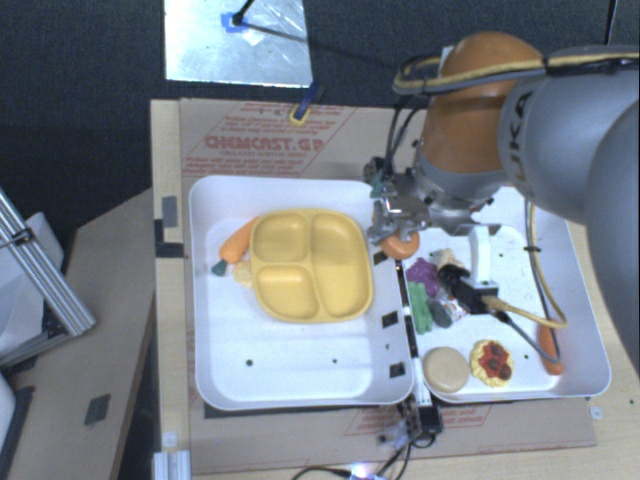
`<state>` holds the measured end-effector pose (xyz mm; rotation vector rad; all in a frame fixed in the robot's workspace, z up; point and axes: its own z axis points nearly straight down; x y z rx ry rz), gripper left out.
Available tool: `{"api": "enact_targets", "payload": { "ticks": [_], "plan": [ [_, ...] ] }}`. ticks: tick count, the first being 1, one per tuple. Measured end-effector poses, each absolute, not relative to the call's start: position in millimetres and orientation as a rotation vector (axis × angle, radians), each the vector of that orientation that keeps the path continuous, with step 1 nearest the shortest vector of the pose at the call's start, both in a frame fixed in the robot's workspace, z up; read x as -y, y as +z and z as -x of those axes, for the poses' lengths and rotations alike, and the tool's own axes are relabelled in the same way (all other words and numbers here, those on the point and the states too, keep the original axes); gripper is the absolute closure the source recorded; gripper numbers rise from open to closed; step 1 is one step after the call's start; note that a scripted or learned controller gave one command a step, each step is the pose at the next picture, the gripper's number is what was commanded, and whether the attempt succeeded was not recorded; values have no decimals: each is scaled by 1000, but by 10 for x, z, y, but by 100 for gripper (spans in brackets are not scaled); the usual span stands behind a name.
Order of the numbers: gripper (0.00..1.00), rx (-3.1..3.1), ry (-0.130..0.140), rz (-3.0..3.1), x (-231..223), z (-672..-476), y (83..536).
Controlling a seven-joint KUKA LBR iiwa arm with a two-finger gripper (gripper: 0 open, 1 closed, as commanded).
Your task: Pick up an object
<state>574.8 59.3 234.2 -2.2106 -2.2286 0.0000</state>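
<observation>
My gripper [392, 226] hangs over the left edge of the right bin [585, 313], under the orange-banded wrist. A small orange round piece [403, 246] lies right beneath it, partly covered by it; whether they touch I cannot tell. Just below lie a purple bunch of grapes [424, 273] and a green piece [424, 314]. Near the bin's front sit a tan round disc [446, 368] and a small pizza-like disc [491, 361]. An orange sausage shape [549, 349] lies at the front right.
The left bin [290, 368] holds a yellow divided plate [305, 266], with an orange carrot [237, 241] against the plate's left side. A white upright piece [480, 253] stands in the right bin. The arm covers the back of the right bin.
</observation>
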Motion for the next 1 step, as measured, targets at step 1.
{"api": "enact_targets", "payload": {
  "ticks": [1],
  "plan": [
    [100, 2228, -2, 2215, -591, -5836, 2301]
  ]
}}
